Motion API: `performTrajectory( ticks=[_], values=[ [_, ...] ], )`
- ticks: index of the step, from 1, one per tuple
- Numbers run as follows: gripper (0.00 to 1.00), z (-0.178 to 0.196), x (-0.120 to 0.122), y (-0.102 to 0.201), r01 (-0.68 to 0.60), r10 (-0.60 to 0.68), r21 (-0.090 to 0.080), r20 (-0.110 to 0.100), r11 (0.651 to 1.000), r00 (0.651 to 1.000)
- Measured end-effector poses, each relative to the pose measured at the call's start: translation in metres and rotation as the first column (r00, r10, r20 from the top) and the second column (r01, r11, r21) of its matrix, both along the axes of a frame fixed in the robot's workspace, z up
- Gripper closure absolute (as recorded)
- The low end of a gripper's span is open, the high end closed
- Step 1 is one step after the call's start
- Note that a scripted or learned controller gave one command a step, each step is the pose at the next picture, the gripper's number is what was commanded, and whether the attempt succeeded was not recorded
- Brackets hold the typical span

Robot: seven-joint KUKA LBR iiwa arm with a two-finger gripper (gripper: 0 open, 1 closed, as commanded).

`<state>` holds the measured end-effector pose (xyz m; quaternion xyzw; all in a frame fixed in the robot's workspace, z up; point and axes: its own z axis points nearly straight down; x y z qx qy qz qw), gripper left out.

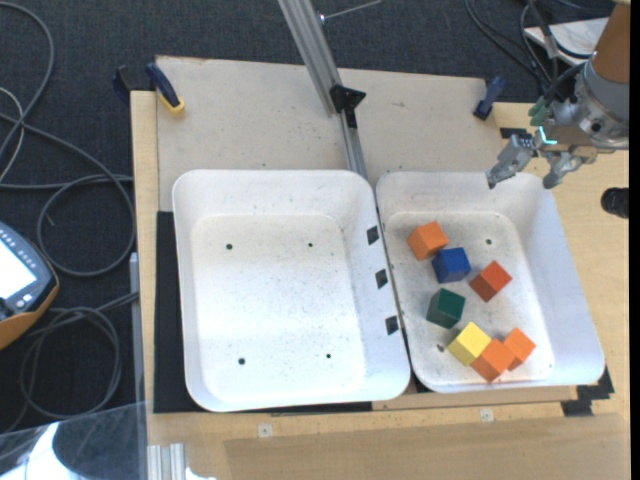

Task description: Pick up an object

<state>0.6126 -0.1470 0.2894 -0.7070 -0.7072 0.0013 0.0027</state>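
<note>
Counter: bore two white bins.
Right bin: held seven cubes.
Hand: spread wide, holding nothing, above its far rim.

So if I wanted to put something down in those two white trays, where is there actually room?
The left bin has a bare floor from wall to wall. In the right bin the blocks crowd the middle and near end: orange block, blue block, green block, yellow block. Bare strips remain along its far wall, under the gripper, and its right slope.
</note>
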Motion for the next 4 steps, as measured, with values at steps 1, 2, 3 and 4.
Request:
performTrajectory(
  ticks=[1, 2, 3, 4],
  values=[
    [0.0, 0.003, 0.001, 0.0, -0.001, 0.001, -0.001, 0.005, 1.0, 1.0],
    [0.0, -0.046, 0.002, 0.01, -0.001, 0.001, 0.0, -0.001, 1.0, 1.0],
    [0.0, -0.11, 0.001, 0.008, 0.0, 0.0, 0.0, -0.003, 1.0, 1.0],
    [0.0, -0.17, -0.001, 0.009, 0.001, -0.001, 0.002, 0.003, 1.0, 1.0]
  ],
)
